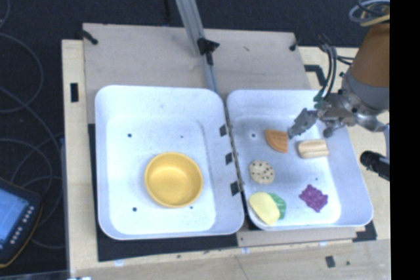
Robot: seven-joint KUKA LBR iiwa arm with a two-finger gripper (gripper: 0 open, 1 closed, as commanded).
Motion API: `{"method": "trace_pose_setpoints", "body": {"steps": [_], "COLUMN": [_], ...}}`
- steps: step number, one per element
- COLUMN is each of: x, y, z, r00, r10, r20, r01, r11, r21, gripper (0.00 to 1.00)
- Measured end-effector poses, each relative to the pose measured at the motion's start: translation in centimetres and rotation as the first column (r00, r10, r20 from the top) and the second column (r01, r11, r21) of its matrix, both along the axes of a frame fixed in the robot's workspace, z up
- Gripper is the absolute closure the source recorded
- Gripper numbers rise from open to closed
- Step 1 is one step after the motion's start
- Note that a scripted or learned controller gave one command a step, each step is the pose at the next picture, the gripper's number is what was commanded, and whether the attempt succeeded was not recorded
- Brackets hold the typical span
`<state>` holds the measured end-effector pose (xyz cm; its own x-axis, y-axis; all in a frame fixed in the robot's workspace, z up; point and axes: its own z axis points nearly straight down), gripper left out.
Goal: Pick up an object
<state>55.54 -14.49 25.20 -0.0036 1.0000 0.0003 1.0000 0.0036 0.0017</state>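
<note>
The tan bread roll (312,149) lies in the right bin (348,206), just beside the orange wedge (277,140). The gripper (316,126) hovers right above them, fingers spread wide, nothing held. Approach step, I'd say; next it needs to centre over one piece, drop and close. No readable labels or writing anywhere.

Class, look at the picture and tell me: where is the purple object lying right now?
The purple object lies in the right bin, near its front right corner, to the right of the yellow-and-green item and below the tan block.
</note>
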Motion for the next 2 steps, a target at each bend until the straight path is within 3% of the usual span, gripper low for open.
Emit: {"method": "trace_pose_setpoints", "body": {"steps": [1, 2], "x": [0.0, -0.2], "y": [0.0, -0.2], "z": [0.0, -4.2], "r00": [1.000, 1.000], "r10": [-0.001, -0.006], "r20": [0.000, -0.004], "r01": [0.001, 0.006], "r11": [1.000, 1.000], "r21": [0.000, -0.003], "gripper": [0.00, 0.00]}}
